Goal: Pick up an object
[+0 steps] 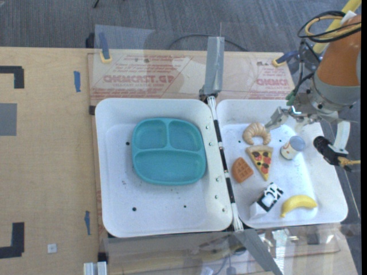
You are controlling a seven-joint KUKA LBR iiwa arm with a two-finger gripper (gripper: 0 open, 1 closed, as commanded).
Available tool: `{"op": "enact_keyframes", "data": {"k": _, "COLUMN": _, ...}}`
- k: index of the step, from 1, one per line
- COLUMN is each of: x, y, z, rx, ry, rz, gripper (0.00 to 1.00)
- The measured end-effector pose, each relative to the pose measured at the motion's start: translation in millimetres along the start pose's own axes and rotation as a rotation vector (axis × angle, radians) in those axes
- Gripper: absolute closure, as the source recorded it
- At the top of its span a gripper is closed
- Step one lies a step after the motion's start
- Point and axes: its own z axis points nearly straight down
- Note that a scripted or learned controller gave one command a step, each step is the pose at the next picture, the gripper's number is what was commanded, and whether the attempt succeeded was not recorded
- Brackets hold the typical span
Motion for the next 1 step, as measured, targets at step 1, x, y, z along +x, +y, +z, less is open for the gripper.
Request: {"op": "enact_keyframes", "data": {"k": 1, "x": 40.3, "y": -11.9, "z": 88.7, "rx": -0.003, "ry": -0.001, "rz": -0.027, "gripper": 0.00}}
